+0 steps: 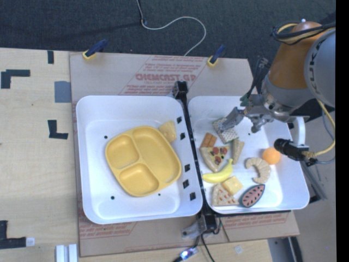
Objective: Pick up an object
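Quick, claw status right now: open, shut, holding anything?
Claw: open, holding nothing, over the right bin beside the waffle.

Dark carpet [65, 12] was seen behind a pale wooden bench [32, 162]; cardboard sheet [158, 75] was clamped with blue-yellow clamps [94, 49].

Arm [305, 53] cut off at right edge
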You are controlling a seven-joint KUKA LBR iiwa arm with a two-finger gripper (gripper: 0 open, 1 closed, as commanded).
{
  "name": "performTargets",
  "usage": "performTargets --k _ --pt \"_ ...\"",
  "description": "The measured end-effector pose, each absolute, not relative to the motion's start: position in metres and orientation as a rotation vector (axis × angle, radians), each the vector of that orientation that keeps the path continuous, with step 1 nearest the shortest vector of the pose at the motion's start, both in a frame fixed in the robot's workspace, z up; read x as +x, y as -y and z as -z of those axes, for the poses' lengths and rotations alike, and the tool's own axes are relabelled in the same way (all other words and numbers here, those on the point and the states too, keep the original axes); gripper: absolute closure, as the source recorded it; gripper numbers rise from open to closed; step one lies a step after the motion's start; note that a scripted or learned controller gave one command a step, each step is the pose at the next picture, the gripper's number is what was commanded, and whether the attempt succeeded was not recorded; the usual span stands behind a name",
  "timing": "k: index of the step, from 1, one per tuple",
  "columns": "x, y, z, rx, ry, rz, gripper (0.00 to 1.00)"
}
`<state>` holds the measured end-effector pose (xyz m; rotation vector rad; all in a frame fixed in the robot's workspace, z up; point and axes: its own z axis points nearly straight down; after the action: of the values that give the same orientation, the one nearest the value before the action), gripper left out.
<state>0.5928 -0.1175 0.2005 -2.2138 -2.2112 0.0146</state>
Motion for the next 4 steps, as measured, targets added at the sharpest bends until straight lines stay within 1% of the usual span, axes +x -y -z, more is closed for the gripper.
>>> performTargets --k 1,3,4 --pt "0.596 0.118 -0.208 -2.218 2.222 -0.002 0.0" --pt "0.577 0.108 -0.096 -2.216 2.218 -0.008 0.0" --pt "0.578 0.108 -0.087 -2.223 2.224 0.002 0.0"
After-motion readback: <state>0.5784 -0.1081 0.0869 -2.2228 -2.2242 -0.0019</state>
